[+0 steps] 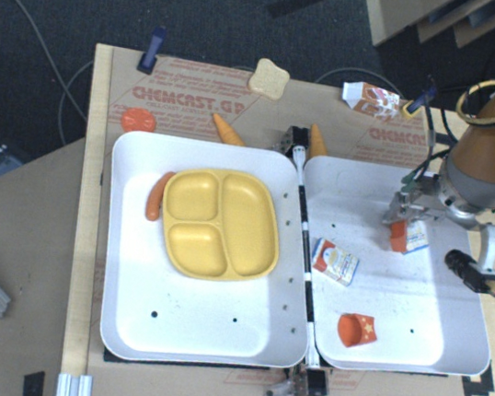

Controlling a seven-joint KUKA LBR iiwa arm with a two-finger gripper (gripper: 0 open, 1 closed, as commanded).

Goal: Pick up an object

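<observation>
Pincer: pincer (405,217) sits low over the far part of the right bin (445,359), under the grey wrist and orange band; whether it is released or clenched I cannot tell, since the wrist body hides its tips.
Nearest object: small red-and-white carton (408,237), lying directly below the pincer on the bin floor, touching or nearly touching it. Nothing shows the carton lifted, and it appears to rest flat.
Second candidate: white carton with red print (335,261), lying down-left of the pincer, near the bin's left wall and apart from the first carton.
Third candidate: red cup-like piece (357,330), well below the pincer near the front of the same bin.
Left bin: left bin (123,247) lies far left of the pincer and bears a yellow divided plate (220,224) with a sausage (155,196) just beside the plate's left edge.
Off-bin clutter: bread slice (269,78), milk carton (371,98) and carrot (227,131) lie on the board beyond the bins, up and left of the pincer.
Done: judging by the pose, the approach looks complete, with the arm lowered onto its chosen carton.
Left: a firm closure on that carton and the lift clear of the bin floor; no pick is yet shown.
Progress: roughly mid-task, by my reading.
</observation>
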